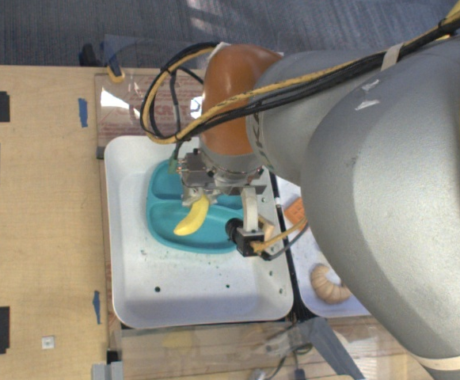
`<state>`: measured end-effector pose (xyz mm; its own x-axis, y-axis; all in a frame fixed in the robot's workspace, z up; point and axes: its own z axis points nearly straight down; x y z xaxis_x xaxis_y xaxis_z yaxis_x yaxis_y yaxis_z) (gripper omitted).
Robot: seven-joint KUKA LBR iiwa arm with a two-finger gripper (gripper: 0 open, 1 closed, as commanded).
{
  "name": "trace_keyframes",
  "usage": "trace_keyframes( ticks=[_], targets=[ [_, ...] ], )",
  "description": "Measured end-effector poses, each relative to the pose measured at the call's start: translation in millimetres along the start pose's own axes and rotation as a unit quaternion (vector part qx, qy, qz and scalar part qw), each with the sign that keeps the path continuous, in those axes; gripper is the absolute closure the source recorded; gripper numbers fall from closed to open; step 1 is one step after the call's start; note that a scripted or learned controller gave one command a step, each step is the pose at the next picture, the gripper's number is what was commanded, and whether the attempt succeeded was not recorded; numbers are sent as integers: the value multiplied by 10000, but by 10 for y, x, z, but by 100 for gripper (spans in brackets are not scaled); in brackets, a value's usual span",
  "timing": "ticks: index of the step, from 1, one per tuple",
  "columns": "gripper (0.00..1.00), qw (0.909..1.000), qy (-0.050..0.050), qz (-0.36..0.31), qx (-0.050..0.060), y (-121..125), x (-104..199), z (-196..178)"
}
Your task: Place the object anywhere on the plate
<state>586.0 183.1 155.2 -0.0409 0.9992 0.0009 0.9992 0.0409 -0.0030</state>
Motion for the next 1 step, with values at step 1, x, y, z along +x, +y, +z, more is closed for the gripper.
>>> trace_keyframes(
  ticks=[1],
  targets=[
    [0, 10000, -2, 12, -14, 11, -17, -16]
  ],
)
